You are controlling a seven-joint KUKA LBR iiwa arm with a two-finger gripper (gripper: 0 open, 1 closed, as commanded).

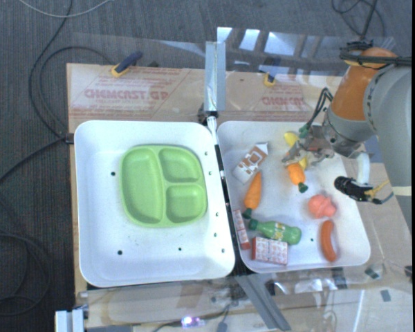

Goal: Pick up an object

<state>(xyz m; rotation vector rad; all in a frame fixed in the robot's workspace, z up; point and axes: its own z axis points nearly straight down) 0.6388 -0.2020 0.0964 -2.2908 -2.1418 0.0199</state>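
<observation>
Reaching in: grey arm (pixel 391 116) w/ orange band, from view's right, over far right part of right bin (pixel 283 206).
Gripper: gripper (pixel 304 152) low over right bin's far half, btwn yellow piece and small carrot.
Jaws: can't tell how far open; nothing visibly clamped.
Nearest obj: small carrot (pixel 297 174), orange w/ green end, just beside gripper tip on near side; contact unclear.
Yellow piece: yellow piece (pixel 291 138) just beside gripper, toward far wall.
Carton: small brown/white carton (pixel 252 162), tilted, left of gripper, near bin's left wall.
Big carrot: big carrot (pixel 253 191) right below carton, lying lengthwise toward near side.
Pink lump: pink lump (pixel 321 206) mid-right of bin, apart from gripper.
Sausage: sausage (pixel 328 241) near-right corner, just below pink lump.
Bottle: green bottle (pixel 278 232) on its side, near-left area.
Box: red/white box (pixel 270 251) touching or just beside bottle, by near wall.
Red strip: thin red strip (pixel 241 228) along left wall, beside bottle.
Left bin: left bin (pixel 97 185) holds green divided plate (pixel 164 185), approx centred, three compartments.
Bench: both bins side by side on bench (pixel 138 95), walls nearly touching.
</observation>
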